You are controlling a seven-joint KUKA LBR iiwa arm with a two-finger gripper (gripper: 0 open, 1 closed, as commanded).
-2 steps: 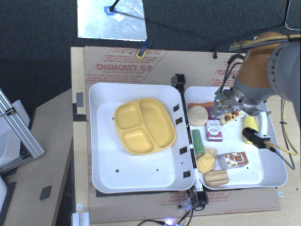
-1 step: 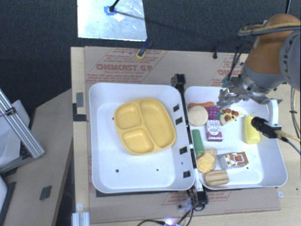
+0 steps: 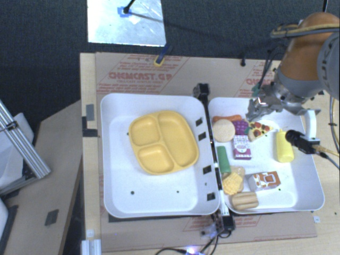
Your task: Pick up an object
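1. The table [image 3: 133,73] carried two shallow white bins side by side: the left bin [image 3: 119,195] and the right bin [image 3: 311,193].
2. The left bin held a yellow divided tray [image 3: 162,141] with three compartments, lying near the bin's middle.
3. The arm [image 3: 311,41], grey with an orange band, reached in from the right and stood over the far part of the right bin.
4. The gripper [image 3: 255,110] pointed down at the far end of the right bin, just above the cluster of toy foods; whether its jaws were parted or closed could not be told, and nothing could be seen between them.
5. The toy foods lay in the right bin. A round tan bun [image 3: 223,130] lay near the bin's left wall, with an orange piece [image 3: 228,118] just behind it and a purple grape bunch [image 3: 241,126] beside it.
6. A pizza slice [image 3: 258,130] lay just below the gripper, near the grapes.
7. A pink-and-white carton [image 3: 241,147] lay in front of the grapes, and a green piece [image 3: 222,159] lay along the left wall.
8. A yellow bottle [image 3: 283,145] lay toward the right side of the bin.
9. A yellow corn piece [image 3: 232,183], an orange-and-white box [image 3: 264,181] and a hot-dog bun [image 3: 244,200] lay at the near end.
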